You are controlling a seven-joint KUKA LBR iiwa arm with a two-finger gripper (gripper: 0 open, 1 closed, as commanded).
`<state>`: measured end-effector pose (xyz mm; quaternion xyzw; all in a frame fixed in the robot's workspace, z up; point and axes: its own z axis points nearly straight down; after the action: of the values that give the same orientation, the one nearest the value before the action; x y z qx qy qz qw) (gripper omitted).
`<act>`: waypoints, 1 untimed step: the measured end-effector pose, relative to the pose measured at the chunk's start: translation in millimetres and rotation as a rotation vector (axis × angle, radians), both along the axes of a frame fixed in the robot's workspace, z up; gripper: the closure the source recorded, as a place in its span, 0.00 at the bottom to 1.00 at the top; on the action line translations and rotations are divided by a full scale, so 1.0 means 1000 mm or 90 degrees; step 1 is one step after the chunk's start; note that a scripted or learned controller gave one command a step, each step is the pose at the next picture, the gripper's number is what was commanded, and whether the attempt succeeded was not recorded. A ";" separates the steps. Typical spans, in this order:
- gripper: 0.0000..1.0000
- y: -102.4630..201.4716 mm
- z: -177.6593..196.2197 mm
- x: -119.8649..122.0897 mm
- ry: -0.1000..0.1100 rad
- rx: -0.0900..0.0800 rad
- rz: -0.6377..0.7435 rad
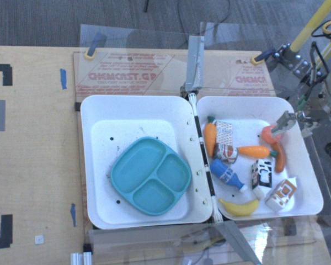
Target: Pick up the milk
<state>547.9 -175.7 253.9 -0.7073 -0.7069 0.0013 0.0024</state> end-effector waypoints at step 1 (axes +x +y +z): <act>0.00 0.012 -0.130 -0.006 -0.001 0.000 0.052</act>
<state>541.8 -163.9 124.0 -0.6778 -0.7353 0.0008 0.0014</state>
